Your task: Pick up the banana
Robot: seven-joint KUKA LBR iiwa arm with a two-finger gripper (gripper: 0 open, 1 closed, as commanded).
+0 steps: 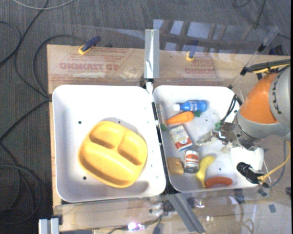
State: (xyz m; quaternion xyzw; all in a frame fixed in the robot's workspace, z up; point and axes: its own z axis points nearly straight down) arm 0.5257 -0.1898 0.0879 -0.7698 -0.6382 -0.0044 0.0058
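The banana (pixel 205 168) is yellow and lies near the front of the right bin (pixel 223 92), slanting from upper right to lower left. Its lower end touches a red sausage-shaped toy (pixel 218 182), and a small can (pixel 191 161) stands just left of it. My gripper (pixel 214 135) hangs over the middle of the right bin, a little beyond the banana and to its right, with nothing visibly held. The grey arm with its orange band (pixel 256 104) reaches in from the right.
The right bin also holds a blue bottle (pixel 191 106), an orange carrot (pixel 180 118), a small red and white box (pixel 181 137) and a brown lump (pixel 175 166). In the left bin (pixel 68 106) lies a yellow divided plate (pixel 113 153).
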